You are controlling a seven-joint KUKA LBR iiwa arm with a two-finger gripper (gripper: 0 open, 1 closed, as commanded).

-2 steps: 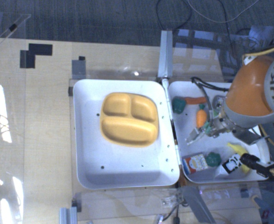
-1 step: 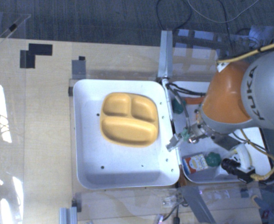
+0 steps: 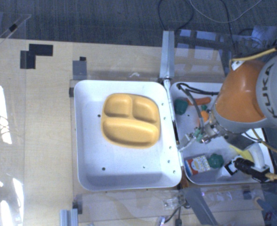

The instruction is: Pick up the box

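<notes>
Box [image 3: 199, 164] small, flat, likely light stiff carton, lying in right bin [image 3: 209, 179]; grip across short sides. Claw [image 3: 202, 134] above, state unclear.

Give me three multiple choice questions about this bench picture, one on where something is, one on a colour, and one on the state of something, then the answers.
1. Where does the yellow tray lie?
A. In the left bin
B. In the right bin
C. On the floor

2. What colour is the band on the arm?
A. Blue
B. Orange
C. Green

3. How does the small box with the red label stand to the gripper?
A. Lifted clear above the bin
B. Lying on the floor of the right bin
C. Resting on the yellow tray

Answers:
1. A, the tray sits in the middle of the left bin.
2. B, the wide band above the wrist is orange.
3. B, the box lies flat in the right bin, below the gripper and apart from it.
</notes>
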